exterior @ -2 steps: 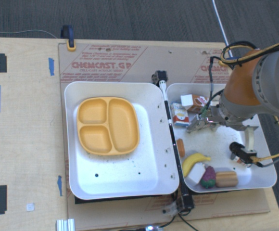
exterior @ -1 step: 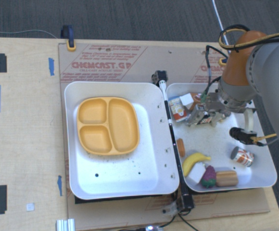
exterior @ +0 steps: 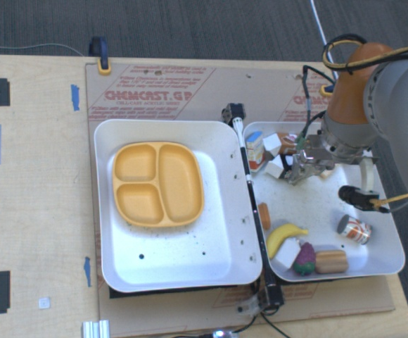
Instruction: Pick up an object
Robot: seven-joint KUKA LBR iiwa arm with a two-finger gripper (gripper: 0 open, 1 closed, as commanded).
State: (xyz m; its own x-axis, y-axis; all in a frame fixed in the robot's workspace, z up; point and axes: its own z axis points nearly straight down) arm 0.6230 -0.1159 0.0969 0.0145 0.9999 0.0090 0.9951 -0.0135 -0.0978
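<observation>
While the arm reaches over the right bin, the gripper is seen low at that bin's upper left, among a cluster of small packets. Whether anything is caught cannot be told; the tips are blurred against the clutter.

Largest to smallest, placed from the right bin:
- Left bin: touching its left wall, with a yellow tray inside.
- Banana: at the lower left inside, long axis slanting down toward the left.
- Roll: at the lower wall, lying across.
- Can: right of centre, on its side.

The packets are judged the nearest target, lying just left of and above the gripper; the banana is well apart, below it.
</observation>
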